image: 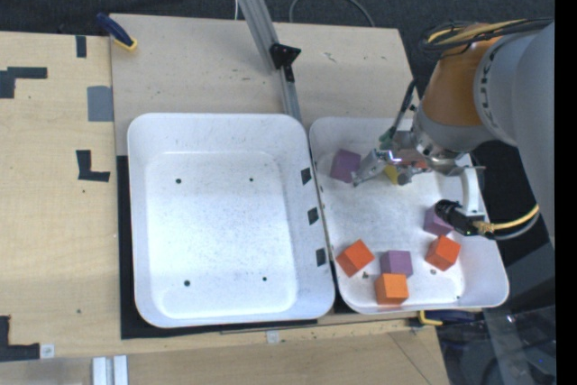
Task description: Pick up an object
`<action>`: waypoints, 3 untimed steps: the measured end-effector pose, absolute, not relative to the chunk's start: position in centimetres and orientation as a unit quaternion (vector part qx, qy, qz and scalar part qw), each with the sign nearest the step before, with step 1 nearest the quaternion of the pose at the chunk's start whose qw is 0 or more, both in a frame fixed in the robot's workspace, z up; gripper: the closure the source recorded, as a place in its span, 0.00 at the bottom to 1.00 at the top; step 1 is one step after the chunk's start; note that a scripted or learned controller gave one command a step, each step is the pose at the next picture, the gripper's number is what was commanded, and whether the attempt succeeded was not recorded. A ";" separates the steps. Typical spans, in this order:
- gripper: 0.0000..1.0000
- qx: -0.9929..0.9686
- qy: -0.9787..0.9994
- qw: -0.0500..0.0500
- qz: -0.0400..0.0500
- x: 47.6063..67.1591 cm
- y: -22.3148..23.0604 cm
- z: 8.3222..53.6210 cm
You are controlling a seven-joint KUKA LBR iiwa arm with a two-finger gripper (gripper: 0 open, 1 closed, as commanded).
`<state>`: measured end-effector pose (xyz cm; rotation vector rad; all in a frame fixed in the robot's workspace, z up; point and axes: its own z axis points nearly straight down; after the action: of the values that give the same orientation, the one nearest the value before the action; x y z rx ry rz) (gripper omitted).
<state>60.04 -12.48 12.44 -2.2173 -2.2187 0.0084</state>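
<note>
Where hand (pixel 372 167) hovers, purple block (pixel 345 165) adjoins (touching?).

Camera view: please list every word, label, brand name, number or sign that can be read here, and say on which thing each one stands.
No readable text stands anywhere in this view.
Right bin: its orange and purple blocks have plain faces.
Left bin: only small dark dots, no letters.
Bench: dark and grey tape patches, no writing on them.
Arm: grey with an orange band, no brand mark can be made out.
Claw: too small and blurred to show any label.
</note>
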 end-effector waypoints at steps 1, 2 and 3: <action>0.00 -0.707 -0.708 0.002 0.002 59.9 -12.4 8.9; 1.00 -0.706 -0.708 0.001 0.001 60.0 -12.3 10.1; 1.00 -0.706 -0.708 -0.002 -0.001 60.0 -11.7 16.3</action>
<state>59.96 -11.70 16.30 -2.2214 -2.2261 -0.0043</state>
